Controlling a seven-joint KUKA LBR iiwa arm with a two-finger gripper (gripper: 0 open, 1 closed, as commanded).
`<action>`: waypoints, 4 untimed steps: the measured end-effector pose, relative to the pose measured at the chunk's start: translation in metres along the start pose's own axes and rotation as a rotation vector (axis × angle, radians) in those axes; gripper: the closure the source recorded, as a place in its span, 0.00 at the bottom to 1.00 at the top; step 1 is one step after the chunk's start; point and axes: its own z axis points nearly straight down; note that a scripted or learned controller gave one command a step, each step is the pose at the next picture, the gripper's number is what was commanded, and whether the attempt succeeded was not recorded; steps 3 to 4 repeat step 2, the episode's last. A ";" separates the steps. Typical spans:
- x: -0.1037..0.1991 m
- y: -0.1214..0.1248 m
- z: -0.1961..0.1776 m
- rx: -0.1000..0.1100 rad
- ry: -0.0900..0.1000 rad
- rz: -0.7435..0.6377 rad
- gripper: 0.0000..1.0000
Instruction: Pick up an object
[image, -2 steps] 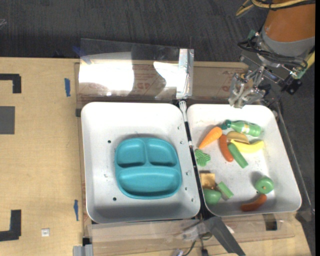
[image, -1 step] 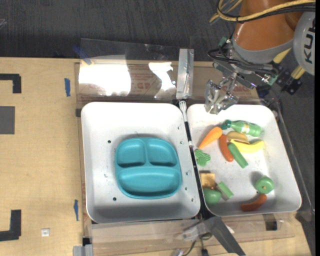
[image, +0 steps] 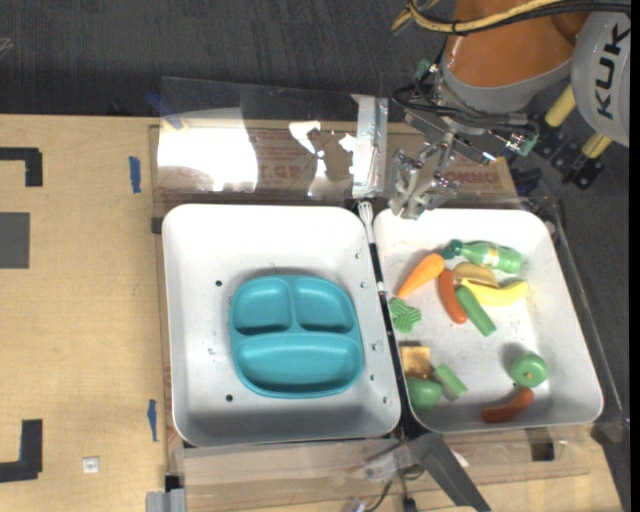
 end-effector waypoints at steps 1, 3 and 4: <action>0.085 -0.065 -0.043 0.000 0.003 -0.477 1.00; 0.052 -0.040 -0.005 -0.012 0.003 -0.540 1.00; 0.052 -0.040 -0.005 -0.012 0.003 -0.540 1.00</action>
